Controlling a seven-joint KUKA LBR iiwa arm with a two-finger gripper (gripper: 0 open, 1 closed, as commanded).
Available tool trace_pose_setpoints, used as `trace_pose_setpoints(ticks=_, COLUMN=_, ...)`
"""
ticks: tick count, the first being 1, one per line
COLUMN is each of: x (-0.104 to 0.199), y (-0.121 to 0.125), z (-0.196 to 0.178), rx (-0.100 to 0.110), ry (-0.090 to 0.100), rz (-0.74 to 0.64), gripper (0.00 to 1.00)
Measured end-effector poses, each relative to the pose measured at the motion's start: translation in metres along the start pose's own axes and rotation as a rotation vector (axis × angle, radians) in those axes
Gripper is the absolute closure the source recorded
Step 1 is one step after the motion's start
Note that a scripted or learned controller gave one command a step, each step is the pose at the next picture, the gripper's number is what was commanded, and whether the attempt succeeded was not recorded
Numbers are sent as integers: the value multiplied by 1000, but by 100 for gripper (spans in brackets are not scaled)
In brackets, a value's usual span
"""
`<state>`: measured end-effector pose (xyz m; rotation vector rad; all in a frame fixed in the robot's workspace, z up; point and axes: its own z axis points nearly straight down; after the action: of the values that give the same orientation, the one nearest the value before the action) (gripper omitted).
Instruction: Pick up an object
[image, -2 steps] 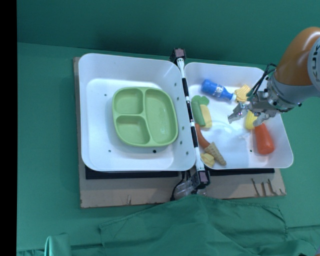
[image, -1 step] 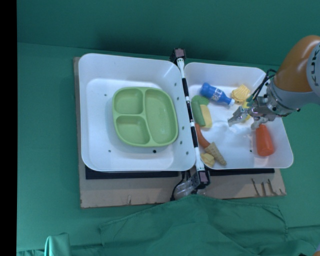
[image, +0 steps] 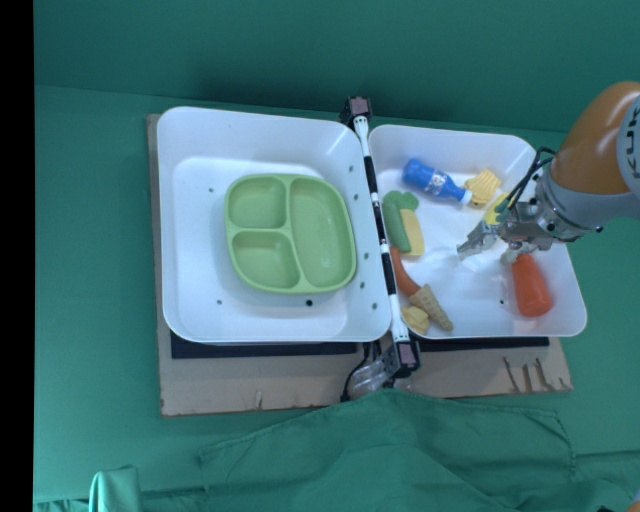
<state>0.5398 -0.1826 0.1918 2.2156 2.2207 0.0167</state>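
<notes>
— Bins first: where do they sit?

— Two shallow white ones lie side by side on the green-draped counter (image: 90, 250). The left bin (image: 200, 140) holds a light green divided plate (image: 290, 232) with three compartments. The right bin (image: 560, 310) carries the toys.

— Which toys?

— A blue bottle (image: 432, 181) with a white cap lies near the far wall, and a small yellow corn piece (image: 484, 185) is just beside its cap end. Against the divider between the bins there is a green and yellow piece (image: 404, 222), with a thin orange-red piece (image: 402, 272) below it. Nearer the front wall lie a tan cone (image: 432, 305) and a small yellow block (image: 415, 319), touching or nearly so. An orange bottle-shaped toy (image: 531, 285) lies toward the right wall.

— And the arm?

— It reaches in from the right, orange band uppermost. Its pincer (image: 490, 238) hangs over the middle of the right bin, between the corn piece and the orange toy. Its fingers look spread, with nothing between them, and it is apart from every toy.
</notes>
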Motion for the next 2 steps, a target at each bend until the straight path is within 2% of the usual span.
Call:
trace_pose_setpoints(ticks=1, x=-1, y=9, z=-48, rx=1, ry=-9, rz=5, gripper=0)
trace_pose_setpoints(ticks=2, x=3, y=87, z=6, rx=2, ry=-10, rz=2, gripper=0)
